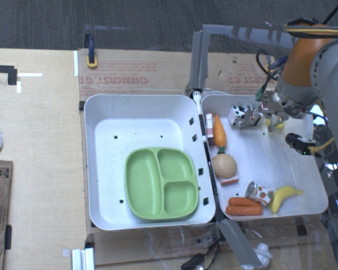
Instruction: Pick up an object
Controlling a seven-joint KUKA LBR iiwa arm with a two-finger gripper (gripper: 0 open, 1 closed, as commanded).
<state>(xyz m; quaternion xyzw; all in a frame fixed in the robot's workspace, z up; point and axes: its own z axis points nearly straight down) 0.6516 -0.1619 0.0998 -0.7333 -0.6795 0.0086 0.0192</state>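
Look at your arm (318,66): its rounded outer shell is pale grey, and a broad orange band (304,61) wraps the segment above the wrist, capped by a thin dark ring along its upper edge. Below the band you see a narrower grey wrist collar (296,100) carrying metallic hardware. Black cables (270,66) loop loosely beside the band, with a short blue one among them. A black, cylinder-shaped fitting (297,143) sticks out lower down, with yellowish wire trailing from it. The gripper (249,118) is small, of silver-grey metal.

Small toys (245,206) in rt bin (304,156)
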